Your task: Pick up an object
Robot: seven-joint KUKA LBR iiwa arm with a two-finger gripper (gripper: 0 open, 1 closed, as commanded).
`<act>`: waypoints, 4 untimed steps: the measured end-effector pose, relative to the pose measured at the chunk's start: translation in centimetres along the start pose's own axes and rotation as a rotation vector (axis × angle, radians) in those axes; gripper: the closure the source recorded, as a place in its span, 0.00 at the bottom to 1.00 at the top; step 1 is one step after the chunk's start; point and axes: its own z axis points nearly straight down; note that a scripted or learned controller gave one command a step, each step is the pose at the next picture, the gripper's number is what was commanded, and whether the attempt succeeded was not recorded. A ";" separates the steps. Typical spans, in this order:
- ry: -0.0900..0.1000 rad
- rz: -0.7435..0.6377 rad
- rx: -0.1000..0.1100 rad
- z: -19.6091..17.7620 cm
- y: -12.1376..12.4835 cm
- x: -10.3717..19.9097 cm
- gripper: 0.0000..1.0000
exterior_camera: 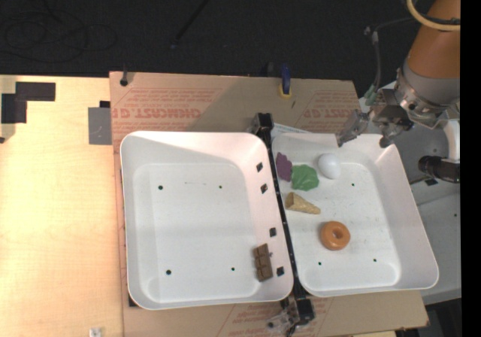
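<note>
Looking down, we are seeing our gripper [366, 130] hanging open with nothing in it over the right bin's [409, 200] back edge, and we are guessing the light, smooth white egg [328, 165] nearby needs gentle pinching across its middle.

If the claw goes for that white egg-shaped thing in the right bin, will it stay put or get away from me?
The white egg looks smooth and rounded, so it will probably roll if nudged. It may slip from a pinch off centre. The green piece beside it might stop a roll leftward.
</note>
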 end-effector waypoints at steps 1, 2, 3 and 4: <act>0.000 0.004 -0.003 -5.8 -6.2 0.7 0.00; 0.000 0.004 0.002 -6.4 -6.0 0.6 1.00; 0.001 0.004 0.006 -3.5 -12.8 -0.3 1.00; 0.000 -0.004 -0.005 -8.9 -14.5 3.9 1.00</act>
